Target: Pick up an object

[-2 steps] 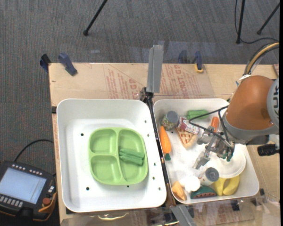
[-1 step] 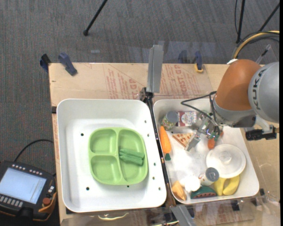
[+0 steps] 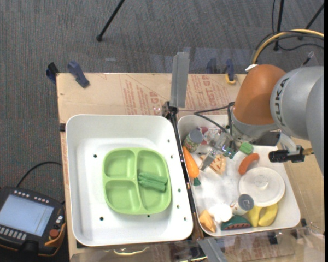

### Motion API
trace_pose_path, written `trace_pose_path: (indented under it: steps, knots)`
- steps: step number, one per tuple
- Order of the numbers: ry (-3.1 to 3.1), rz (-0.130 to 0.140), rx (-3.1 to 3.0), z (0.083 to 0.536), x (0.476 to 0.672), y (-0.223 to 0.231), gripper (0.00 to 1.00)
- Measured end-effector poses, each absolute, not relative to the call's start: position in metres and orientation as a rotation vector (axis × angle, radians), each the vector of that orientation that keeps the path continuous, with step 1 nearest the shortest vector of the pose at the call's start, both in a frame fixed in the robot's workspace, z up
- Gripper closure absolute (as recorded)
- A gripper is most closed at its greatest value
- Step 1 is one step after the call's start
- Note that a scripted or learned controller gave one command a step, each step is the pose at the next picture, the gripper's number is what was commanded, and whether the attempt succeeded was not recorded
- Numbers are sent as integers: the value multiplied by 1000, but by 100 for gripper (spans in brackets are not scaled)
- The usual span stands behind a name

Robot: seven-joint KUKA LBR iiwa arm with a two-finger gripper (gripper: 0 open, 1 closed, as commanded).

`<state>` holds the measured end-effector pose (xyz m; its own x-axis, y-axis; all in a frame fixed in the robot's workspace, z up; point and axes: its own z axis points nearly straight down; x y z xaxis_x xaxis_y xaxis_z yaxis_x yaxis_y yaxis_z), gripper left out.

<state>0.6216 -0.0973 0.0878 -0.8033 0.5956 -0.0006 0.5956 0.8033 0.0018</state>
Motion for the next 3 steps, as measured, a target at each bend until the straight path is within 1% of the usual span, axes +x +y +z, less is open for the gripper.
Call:
trace_pose_path:
  steps: [1, 2, 3]
  knots:
    - [3041, 1, 774, 89, 630, -144, 0]
    - [2993, 1, 954, 87, 574, -141, 0]
    - [2990, 4, 972, 87, 582, -88, 0]
